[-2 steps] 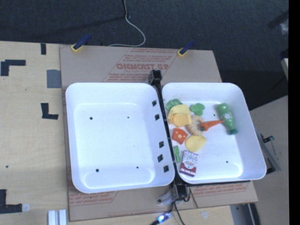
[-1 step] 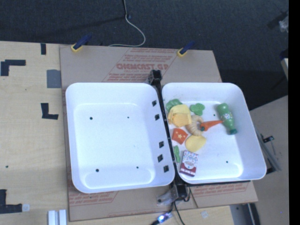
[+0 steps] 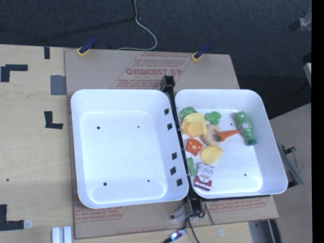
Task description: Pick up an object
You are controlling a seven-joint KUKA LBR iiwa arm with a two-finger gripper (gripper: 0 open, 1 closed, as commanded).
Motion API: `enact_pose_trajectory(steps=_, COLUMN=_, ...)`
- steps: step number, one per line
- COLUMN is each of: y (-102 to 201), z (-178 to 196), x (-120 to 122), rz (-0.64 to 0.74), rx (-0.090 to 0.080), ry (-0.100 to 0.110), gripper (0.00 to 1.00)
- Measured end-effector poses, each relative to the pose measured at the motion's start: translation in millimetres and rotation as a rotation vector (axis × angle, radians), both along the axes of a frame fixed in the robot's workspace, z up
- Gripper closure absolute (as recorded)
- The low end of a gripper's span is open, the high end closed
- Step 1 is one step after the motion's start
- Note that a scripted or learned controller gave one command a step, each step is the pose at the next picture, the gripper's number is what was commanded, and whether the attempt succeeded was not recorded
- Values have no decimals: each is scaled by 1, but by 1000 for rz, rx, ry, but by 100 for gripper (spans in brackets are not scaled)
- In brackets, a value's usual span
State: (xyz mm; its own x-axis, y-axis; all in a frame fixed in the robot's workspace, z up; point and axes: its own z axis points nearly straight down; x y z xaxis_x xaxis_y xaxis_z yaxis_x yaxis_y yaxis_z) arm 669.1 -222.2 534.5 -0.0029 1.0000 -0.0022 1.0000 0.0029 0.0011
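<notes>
A green plastic bottle (image 3: 244, 127) lay apart in the cluttered shallow white bin (image 3: 253, 184), likely the cleanest pick; the jaws' state could not be told.

— Any writing you can read?

— Red letters run across the cardboard sheet (image 3: 152, 70) under the bins. They look like "CHEMCAST GP", though they are faint.

— Anything else?

— The small red and white packet (image 3: 204, 176) in the right bin (image 3: 263, 181) carries print, too small to read.
</notes>
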Motion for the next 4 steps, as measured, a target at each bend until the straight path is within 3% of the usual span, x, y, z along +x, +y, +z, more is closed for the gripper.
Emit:
enact_pose_trajectory(steps=1, y=-1, z=0, x=-27, rz=-3, rx=2, ry=2, gripper=100)
enact_pose_trajectory(steps=2, y=0, z=0, x=-6, rz=0, rx=0, ry=0, gripper=100)
enact_pose_trajectory(steps=4, y=0, z=0, x=0, rz=0, rx=1, ry=1, gripper=100)
